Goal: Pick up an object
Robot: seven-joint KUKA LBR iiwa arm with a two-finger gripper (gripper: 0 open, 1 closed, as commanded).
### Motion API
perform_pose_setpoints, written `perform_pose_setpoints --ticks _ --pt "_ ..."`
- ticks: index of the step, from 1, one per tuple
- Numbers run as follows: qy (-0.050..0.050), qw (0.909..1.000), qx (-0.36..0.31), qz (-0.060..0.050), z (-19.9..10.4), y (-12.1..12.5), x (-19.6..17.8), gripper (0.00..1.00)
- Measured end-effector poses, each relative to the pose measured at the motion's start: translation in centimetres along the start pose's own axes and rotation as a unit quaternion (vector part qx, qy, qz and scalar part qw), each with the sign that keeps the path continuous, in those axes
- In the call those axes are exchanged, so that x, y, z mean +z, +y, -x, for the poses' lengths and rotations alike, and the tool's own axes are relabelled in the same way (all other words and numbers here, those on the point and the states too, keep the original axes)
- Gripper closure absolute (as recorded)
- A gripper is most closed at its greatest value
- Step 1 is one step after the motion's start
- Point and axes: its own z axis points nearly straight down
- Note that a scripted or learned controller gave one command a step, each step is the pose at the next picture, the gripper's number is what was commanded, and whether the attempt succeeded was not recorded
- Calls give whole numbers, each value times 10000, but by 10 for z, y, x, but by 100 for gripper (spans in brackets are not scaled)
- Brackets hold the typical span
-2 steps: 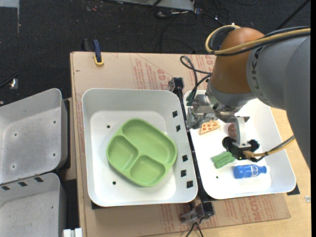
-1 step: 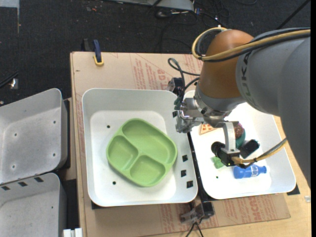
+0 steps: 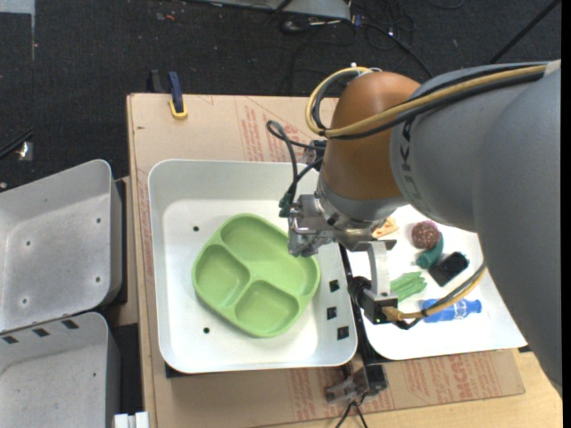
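Light is even and fairly bright, falling from overhead — the white bins [image 3: 175,239] read almost blown out, with only soft, short shadows under the green divided plate [image 3: 254,277]. The dark floor [image 3: 80,52] at the top stays dim and grainy. The picture is slightly soft overall, and the orange band [image 3: 366,141] shows a mild sheen — no hard glare.

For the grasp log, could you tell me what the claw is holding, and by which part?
It cannot be told: the claw sits at the green plate's right rim, under the wrist.
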Motion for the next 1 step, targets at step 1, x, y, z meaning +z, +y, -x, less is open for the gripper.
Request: perform_pose_setpoints --ticks 1 --pt "-10 10000 36 10 4 1 0 0"
